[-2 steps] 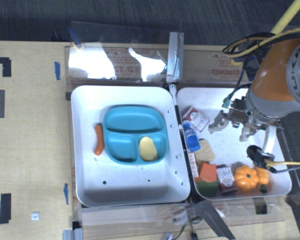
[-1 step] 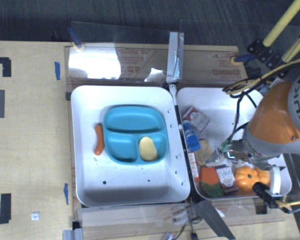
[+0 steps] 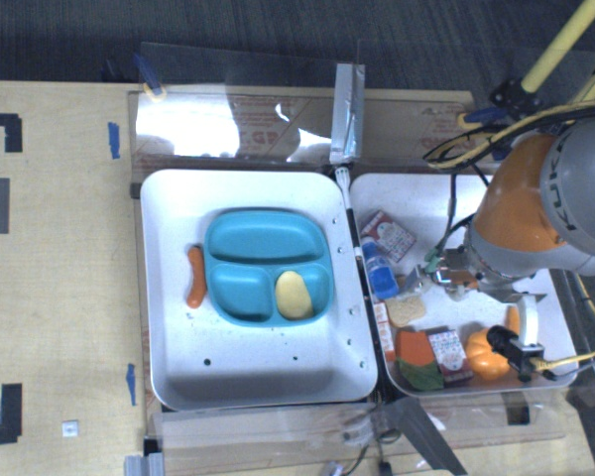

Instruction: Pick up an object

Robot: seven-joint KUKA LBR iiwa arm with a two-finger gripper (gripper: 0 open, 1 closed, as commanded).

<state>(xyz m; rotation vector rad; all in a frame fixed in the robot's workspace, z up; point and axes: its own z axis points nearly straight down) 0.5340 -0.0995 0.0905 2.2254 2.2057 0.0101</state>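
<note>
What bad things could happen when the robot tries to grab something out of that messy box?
1. The right bin is crowded: the orange fruit, small packets and blue bottle lie close together, so the hand might bump or pinch two things at once.
2. Cables hang near the arm and might snag.

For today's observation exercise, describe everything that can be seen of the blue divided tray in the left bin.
The blue divided tray looks like smooth turquoise plastic with rounded corners and raised ridges forming three compartments. It lies flat in the middle of the left white bin. A yellow egg-shaped item sits in its lower right compartment. An orange stick lies just beside its left edge.
</note>
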